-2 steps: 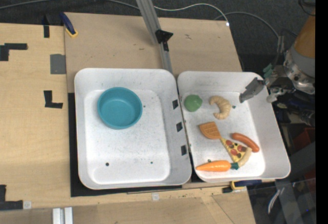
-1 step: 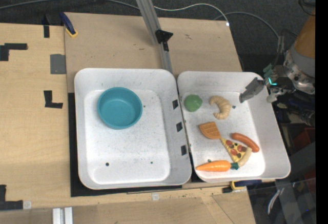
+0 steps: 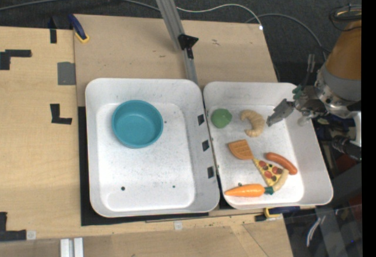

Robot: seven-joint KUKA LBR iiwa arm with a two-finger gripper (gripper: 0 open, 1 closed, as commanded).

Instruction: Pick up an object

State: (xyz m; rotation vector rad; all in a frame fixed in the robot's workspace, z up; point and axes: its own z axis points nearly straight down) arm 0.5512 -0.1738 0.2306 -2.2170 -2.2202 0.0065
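Just above the right bin (image 3: 311, 159), the gripper (image 3: 281, 113) hangs beside the croissant (image 3: 254, 122), finger state unclear

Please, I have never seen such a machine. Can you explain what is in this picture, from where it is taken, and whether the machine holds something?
One camera above a wooden bench looks down at a slant. The grey and orange shape at the right is a robot arm; its gripper hangs over the right bin, near a beige croissant-like toy. Nothing is seen between its fingers. That bin also has a green ball, an orange wedge, a pizza slice, a sausage and a carrot. The left bin has a blue bowl.
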